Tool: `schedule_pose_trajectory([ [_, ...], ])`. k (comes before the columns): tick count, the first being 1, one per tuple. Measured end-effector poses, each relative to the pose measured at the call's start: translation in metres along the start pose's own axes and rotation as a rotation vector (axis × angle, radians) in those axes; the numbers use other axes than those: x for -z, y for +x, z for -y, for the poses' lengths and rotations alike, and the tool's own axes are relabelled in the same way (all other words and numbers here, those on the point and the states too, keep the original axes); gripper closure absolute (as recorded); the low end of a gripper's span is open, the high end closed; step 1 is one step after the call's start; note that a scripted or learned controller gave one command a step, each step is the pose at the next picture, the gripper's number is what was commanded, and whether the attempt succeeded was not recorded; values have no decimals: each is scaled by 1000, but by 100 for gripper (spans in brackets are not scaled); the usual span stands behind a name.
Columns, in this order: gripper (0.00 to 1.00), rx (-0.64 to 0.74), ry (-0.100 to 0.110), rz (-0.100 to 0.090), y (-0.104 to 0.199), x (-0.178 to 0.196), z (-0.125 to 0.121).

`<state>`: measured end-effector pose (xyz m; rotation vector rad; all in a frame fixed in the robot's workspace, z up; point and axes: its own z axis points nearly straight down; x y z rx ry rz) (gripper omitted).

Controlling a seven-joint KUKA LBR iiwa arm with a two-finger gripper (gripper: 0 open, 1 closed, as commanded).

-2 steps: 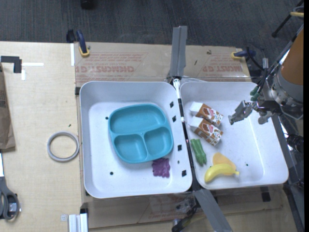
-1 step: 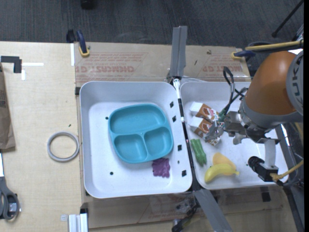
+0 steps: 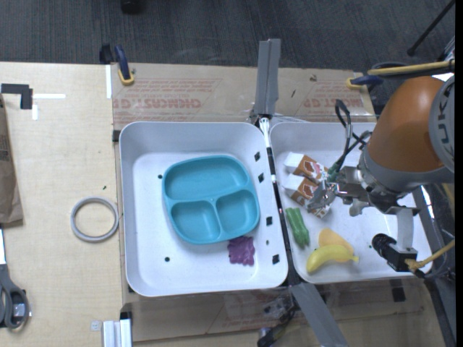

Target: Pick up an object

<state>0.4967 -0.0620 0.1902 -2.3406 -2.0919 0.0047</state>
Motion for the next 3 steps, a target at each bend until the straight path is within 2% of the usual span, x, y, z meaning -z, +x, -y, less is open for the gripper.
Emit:
schedule_pose_trajectory([
  [1,0,210,0,-1,-31,-99,-24],
  [2,0,472,-2,-1,-43,-99,15],
  [3,100,467,-3,-1,-44,-90,14],
])
